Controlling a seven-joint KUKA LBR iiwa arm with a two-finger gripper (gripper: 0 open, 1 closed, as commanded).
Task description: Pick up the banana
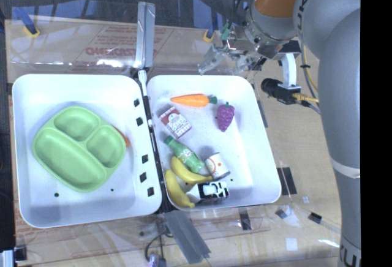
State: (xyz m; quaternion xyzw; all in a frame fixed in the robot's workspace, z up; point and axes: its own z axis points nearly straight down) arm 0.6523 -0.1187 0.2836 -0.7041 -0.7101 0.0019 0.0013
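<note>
The fingers (214, 62) hang above the right bin's (260, 161) twelve-o'clock rim — we cannot tell their spread. From them the banana (179, 189) lies toward six o'clock at the near wall, curving beside a green bottle (185, 155).

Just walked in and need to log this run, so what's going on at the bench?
A grey robot arm is after the banana, which lies untouched at the near end of the right bin, wedged among a green bottle, a small can and a black-and-white toy. The gripper hangs above the bin's far rim, carrying nothing. A carrot, grapes and a red box lie there too. The left bin holds a green divided plate.
</note>
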